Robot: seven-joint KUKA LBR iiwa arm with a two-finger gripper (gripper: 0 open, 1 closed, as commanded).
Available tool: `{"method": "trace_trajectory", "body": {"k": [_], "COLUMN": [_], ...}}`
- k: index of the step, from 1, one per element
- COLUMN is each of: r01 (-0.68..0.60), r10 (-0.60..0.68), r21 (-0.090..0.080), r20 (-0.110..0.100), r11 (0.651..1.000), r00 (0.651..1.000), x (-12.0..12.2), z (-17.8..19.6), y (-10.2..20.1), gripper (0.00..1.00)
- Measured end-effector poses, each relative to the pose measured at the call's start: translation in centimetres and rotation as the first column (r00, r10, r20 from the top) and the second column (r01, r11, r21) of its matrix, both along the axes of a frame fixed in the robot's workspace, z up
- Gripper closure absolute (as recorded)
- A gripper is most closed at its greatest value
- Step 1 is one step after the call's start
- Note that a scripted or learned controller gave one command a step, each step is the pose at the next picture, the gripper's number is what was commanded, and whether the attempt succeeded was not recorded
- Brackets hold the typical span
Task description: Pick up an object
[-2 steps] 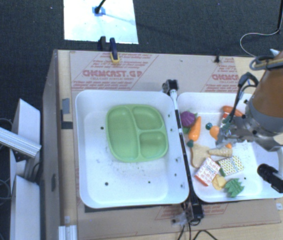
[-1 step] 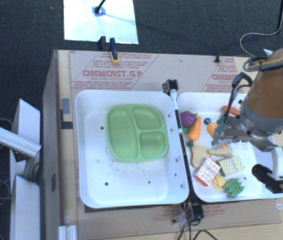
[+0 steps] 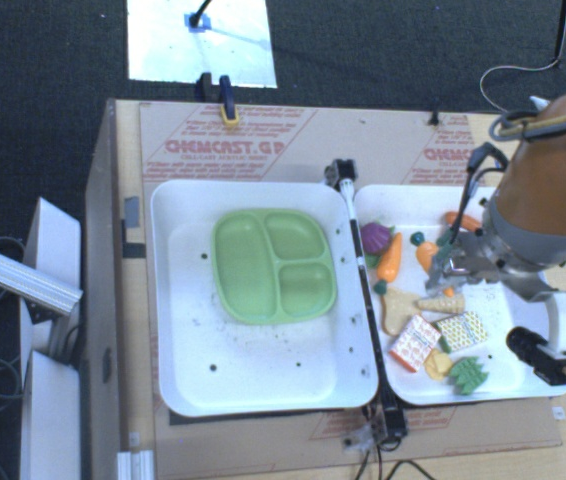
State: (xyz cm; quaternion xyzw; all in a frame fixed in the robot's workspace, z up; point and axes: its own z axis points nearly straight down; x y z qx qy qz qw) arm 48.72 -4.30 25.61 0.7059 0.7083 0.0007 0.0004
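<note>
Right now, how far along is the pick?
Done: the arm has reached over the right bin, with the gripper low among the toy food, near the orange carrot and the tan piece. In hand: nothing visible between the fingers; whether they are open or shut is unclear. Left: grasp an object and lift it. The left bin holds the green divided plate.

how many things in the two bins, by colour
green: 2, the divided plate in the left bin and a leafy toy
orange: 3, a carrot and two small pieces
purple: 1
tan: 2
red and white box: 1
patterned block: 1
yellow: 1
total: 11 that I can make out
</note>
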Motion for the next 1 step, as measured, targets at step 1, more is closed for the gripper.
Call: {"method": "trace_trajectory", "body": {"k": [1], "r01": [-0.001], "r10": [0.001], "r21": [0.000], "r20": [0.000], "r11": [1.000], "r00": [1.000], "x": [0.00], "z": [-0.17], "y": [0.93], "gripper": [1.00]}}
